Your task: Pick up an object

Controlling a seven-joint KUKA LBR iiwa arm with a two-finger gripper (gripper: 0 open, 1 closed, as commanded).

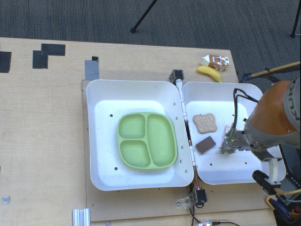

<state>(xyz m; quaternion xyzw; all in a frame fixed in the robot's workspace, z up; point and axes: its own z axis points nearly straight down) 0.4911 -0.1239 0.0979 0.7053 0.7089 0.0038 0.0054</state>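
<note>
Reaching into the right bin [244, 173]
The gripper [229, 146] is hovering beside the brown block [205, 145], cracker [205, 123] behind; finger state is reading unclear.

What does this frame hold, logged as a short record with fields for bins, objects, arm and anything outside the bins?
left bin: holds a green divided plate
right bin: holds a tan cracker-like piece and a dark brown block, lying close together
arm: enters from the right, orange band above the wrist
gripper: low over the right bin floor, right of the brown block; jaw state cannot be told
held object: none seen between the jaws
outside bins: banana and a small packet on the bench behind the right bin
</note>
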